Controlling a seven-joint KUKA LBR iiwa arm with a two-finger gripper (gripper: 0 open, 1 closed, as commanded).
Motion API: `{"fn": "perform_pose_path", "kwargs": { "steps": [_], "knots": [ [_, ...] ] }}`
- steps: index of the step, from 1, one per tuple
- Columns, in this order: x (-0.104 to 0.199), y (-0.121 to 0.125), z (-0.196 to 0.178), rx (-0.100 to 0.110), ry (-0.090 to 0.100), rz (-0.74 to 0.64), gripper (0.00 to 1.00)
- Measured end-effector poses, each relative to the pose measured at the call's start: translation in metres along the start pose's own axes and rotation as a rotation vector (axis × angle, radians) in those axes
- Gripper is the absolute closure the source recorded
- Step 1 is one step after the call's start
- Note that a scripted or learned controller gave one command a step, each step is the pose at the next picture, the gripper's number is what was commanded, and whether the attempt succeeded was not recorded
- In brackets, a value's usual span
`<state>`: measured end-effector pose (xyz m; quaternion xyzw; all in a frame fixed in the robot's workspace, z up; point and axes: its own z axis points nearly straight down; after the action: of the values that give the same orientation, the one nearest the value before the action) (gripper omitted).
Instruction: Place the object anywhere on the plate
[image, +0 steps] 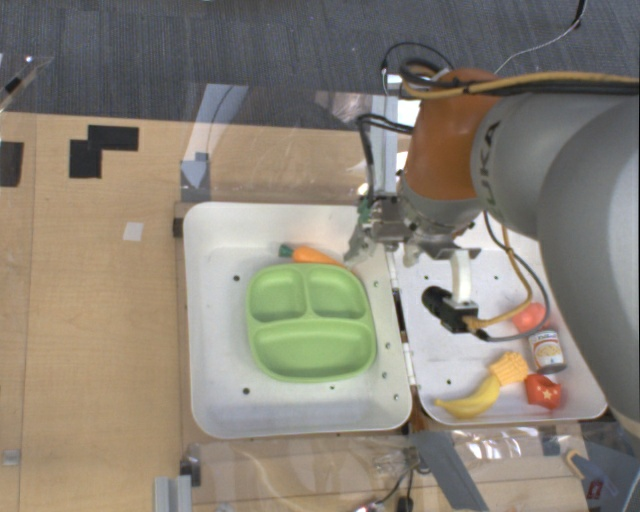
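The green divided plate lies in the middle of the left bin. An orange carrot with a green top lies just behind the plate's far rim, touching or nearly touching it. My gripper hangs over the wall between the two bins, just right of the carrot's tip, under the orange-banded wrist. Nothing can be seen held in it.
The right bin holds a banana, a yellow corn piece, a red fruit, a small can and a pink item. A black part on a cable hangs below the wrist.
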<state>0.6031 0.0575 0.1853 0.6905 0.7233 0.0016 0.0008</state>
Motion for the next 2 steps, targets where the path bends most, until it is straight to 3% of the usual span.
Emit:
{"fn": "perform_pose_path", "kwargs": {
  "steps": [1, 2],
  "knots": [
    [0.000, 0.000, 0.000, 0.000, 0.000, 0.000, 0.00],
    [0.071, -0.047, 0.039, 0.003, 0.000, -0.022, 0.00]
  ]
}}
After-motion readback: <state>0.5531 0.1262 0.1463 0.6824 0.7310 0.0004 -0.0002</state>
